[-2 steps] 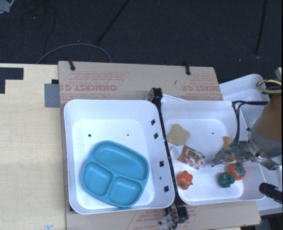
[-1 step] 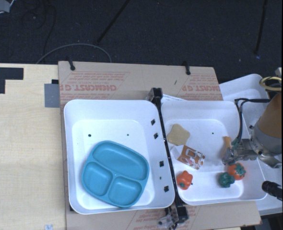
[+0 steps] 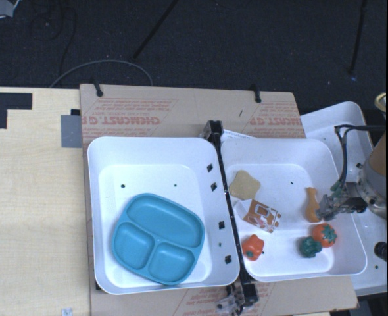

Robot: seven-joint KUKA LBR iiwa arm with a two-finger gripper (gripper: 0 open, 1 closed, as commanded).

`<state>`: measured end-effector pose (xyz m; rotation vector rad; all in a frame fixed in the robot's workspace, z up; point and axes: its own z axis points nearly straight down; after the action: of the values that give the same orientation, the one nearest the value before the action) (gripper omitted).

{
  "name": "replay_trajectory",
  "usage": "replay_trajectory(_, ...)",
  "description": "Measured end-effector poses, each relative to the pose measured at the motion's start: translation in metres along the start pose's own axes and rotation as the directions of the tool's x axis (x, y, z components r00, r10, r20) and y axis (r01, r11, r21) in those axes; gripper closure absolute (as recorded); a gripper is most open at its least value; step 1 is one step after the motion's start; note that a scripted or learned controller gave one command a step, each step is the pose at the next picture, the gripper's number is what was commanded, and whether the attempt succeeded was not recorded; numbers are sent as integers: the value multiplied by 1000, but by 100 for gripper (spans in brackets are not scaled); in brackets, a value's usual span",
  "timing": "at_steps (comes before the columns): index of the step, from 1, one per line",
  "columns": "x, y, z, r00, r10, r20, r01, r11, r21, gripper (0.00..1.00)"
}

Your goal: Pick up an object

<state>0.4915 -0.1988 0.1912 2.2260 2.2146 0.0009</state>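
The right bin [image 3: 279, 155] holds several small things. A tan flat piece [image 3: 244, 185] lies near its left wall, with an orange and white packet [image 3: 262, 215] just below it. A red pepper-like toy [image 3: 252, 247] sits at the front left. At the right lie an orange stick-shaped piece [image 3: 311, 204], a red-orange round toy [image 3: 324, 235] and a teal lump [image 3: 308, 246]. My gripper [image 3: 332, 205] reaches in over the bin's right side, low, just right of the orange stick and above the red-orange round toy.
The left bin [image 3: 148, 151] holds a blue divided plate [image 3: 158, 238]. A black divider [image 3: 223, 203] runs between the bins. Cardboard lies under both bins. A cable [image 3: 344, 157] loops over the right bin's far right corner.
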Motion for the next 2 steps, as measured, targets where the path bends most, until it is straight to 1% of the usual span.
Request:
replay_trajectory(1, -8, 8, -50, 1000, -6, 1, 6, 1000, -1, 100)
replay_trajectory(2, -8, 9, -69, 1000, -7, -1, 7, 1000, 2, 100)
